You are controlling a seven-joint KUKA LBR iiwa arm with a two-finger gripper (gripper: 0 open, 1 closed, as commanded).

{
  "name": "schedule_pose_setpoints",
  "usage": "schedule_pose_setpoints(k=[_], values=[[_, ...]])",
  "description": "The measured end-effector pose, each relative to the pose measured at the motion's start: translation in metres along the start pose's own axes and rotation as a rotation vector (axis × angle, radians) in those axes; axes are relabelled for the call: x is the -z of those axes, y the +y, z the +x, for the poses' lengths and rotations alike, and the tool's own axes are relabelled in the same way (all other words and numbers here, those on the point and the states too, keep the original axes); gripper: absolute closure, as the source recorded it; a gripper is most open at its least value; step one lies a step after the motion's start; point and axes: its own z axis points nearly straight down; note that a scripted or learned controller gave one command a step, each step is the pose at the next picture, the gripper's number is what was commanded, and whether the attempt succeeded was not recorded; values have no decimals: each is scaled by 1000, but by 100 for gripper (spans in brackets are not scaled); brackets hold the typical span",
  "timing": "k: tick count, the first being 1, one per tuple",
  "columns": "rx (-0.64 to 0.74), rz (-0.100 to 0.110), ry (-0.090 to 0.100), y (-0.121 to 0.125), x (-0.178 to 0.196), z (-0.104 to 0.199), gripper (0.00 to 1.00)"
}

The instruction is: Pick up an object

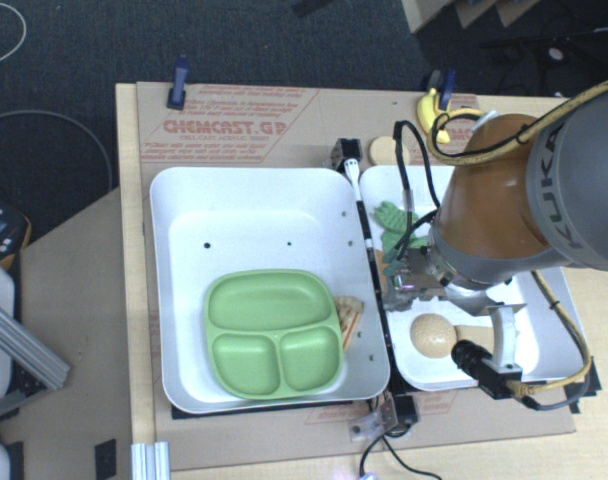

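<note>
My gripper (402, 274) reaches down into the right bin (424, 372) near its left wall, mostly hidden under the orange wrist band (489, 193). A green leafy item (392, 218) lies just behind it. A beige egg-shaped object (433, 335) rests just in front of it, near the bin's front. In the left bin (184, 208) lies a green divided plate (273, 330), with a small tan object (349, 313) against its right edge. Nothing can be seen held between the fingers.
A black bracket (481, 364) with cables hangs off the arm over the right bin's front. Behind the bins sit a beige ball (382, 150), a yellow item (440, 108) and a blue clamp (177, 83) on the board. A black pen-like piece (348, 158) lies at the divider.
</note>
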Motion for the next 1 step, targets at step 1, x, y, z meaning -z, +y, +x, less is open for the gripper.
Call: schedule_pose_setpoints(k=[1], values=[[10, -29, 3, 3, 125, -1, 100]])
